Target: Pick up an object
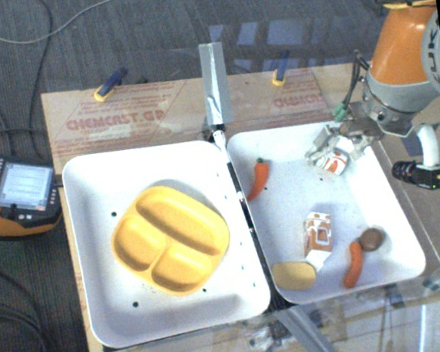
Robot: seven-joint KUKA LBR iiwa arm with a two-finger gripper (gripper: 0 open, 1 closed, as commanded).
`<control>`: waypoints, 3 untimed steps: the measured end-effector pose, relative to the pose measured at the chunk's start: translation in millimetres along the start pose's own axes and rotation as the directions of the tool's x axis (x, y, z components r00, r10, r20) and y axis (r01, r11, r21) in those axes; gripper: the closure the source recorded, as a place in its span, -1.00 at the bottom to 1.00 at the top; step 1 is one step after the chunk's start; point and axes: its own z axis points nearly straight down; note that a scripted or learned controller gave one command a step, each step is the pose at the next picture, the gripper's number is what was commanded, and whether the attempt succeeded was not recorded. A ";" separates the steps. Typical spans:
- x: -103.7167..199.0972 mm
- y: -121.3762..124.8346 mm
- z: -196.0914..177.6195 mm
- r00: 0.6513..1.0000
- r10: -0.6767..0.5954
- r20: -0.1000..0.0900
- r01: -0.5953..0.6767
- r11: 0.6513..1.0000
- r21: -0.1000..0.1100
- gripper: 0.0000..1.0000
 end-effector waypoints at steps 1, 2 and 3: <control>-26.9 24.2 109.3 0.983 -0.181 0.001 0.181 0.983 -0.003 -1.00; -4.3 -63.4 125.4 0.998 0.065 0.004 -0.065 0.998 -0.016 -1.00; 35.1 -114.3 125.3 0.998 0.062 0.005 -0.062 0.998 -0.018 -1.00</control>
